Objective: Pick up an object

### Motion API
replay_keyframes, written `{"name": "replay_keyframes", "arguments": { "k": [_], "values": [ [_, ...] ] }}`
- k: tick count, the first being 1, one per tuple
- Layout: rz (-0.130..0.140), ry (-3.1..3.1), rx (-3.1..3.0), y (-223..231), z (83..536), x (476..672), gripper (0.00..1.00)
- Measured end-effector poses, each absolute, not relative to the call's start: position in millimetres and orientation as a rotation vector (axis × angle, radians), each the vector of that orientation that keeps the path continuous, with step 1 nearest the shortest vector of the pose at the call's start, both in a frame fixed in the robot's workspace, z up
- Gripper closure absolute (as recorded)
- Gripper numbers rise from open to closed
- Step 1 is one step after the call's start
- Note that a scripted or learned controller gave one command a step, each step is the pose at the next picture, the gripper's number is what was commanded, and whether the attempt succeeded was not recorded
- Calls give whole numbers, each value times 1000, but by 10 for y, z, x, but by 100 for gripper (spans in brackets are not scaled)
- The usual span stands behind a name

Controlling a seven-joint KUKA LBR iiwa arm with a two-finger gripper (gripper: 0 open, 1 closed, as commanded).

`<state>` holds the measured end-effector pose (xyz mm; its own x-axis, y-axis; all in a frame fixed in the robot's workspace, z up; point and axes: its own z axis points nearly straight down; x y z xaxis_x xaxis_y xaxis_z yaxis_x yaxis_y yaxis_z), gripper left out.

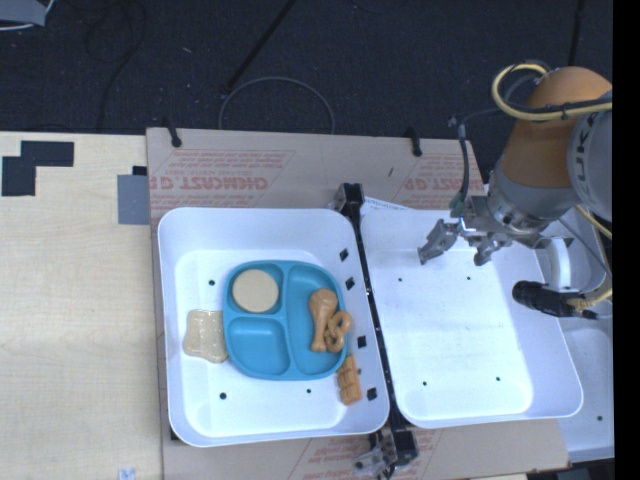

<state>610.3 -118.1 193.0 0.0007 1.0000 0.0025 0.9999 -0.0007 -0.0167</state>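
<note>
Nothing is picked up yet. The gripper [457, 246] hangs with its fingers spread and nothing between them, over the upper part of the right bin [470, 403]. All the objects lie well apart in the left bin [190, 408]: a blue divided tray [268, 353] holding a round cracker [254, 290] and a pretzel-like piece [328, 320], with a pale piece [205, 335] touching the tray's left rim.
</note>
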Motion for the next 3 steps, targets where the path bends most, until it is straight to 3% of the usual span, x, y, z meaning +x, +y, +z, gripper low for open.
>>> {"name": "replay_keyframes", "arguments": {
  "k": [1, 3],
  "values": [
    [3, -2220, -2218, -1182, 2007, 6134, 0],
    [7, -2217, -2218, -1224, 1067, 6033, 0]
  ]
}}
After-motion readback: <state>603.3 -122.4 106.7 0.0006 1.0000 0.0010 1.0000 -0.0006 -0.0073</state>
